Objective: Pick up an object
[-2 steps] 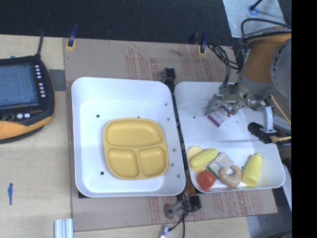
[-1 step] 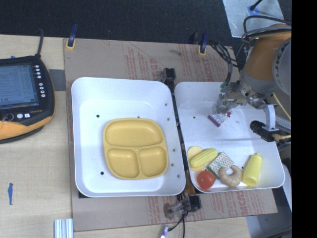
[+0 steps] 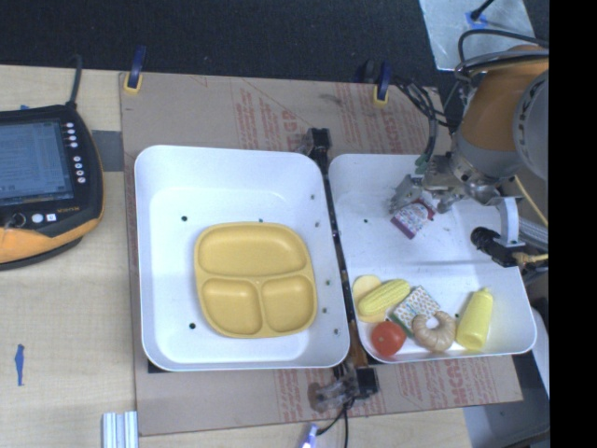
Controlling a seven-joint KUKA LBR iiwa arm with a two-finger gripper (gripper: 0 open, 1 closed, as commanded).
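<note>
Reaching in from the right, the grey arm with its orange band [image 3: 499, 101] hangs over the far part of the right-hand shallow white bin [image 3: 373, 180]. Its two-finger gripper [image 3: 417, 197] sits low there, and a small crumpled maroon-and-white packet [image 3: 410, 220] lies right under it; whether the packet is actually pinched, or how the claw stands, I cannot tell from this angle. Along the near edge of that same bin lies a cluster of toy food: a yellow corn cob [image 3: 383, 297], a red tomato [image 3: 388, 339], a tan pretzel-like ring [image 3: 435, 331] and a yellow squeeze bottle [image 3: 475, 317], the first three close together. Left of that bin, the second white bin [image 3: 168, 194] carries a yellow three-compartment plastic plate [image 3: 255, 278]. Further left rests a black-and-orange handheld control pendant [image 3: 42, 180].
</note>
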